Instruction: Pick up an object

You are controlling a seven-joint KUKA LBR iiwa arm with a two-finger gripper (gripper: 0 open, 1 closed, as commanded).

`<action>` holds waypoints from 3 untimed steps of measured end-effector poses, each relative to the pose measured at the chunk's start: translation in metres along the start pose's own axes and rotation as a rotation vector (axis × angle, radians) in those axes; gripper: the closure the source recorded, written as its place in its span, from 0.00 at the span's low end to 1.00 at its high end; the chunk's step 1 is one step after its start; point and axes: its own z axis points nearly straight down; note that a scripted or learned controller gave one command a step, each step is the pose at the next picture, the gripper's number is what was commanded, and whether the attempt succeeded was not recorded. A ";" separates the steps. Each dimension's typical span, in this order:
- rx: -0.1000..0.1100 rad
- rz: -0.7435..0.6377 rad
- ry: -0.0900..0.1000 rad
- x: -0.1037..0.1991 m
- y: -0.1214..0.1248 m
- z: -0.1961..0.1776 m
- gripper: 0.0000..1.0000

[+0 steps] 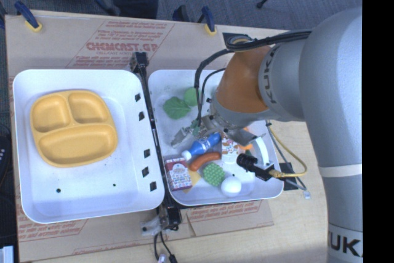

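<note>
The grey KUKA arm fills the right side of the view, its orange band curving over the right-hand bin as the wrist points down into it. Under it lies the bench top of brown cardboard printed in red, held by blue clamps at the far edge. Two shallow white bins sit on it side by side: the left bin and the right bin, their inner walls touching along a black hinged strip.

In the left bin rests a yellow divided tray, with three compartments, lying toward the far left part of the bin floor.

The right bin holds a cluster of small things. Two green leaf-shaped pieces lie at its far left part. Just below the wrist, the gripper reaches down toward the bin's middle; whether it is parted or closed cannot be told from here, and nothing can be seen held in it. Just beside it is a blue and white bottle, lying on its side. Touching the bottle's near side is an orange-red sausage-shaped piece. Near the bin's front wall stand a small red and white carton, a green bumpy ball and a white ball, the two balls touching.
</note>
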 end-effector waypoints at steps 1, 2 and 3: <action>-0.001 -0.554 -0.001 -0.007 -0.031 0.000 0.00; -0.001 -0.622 -0.001 0.028 -0.046 0.000 0.00; 0.000 -0.577 0.001 0.028 -0.048 0.000 0.00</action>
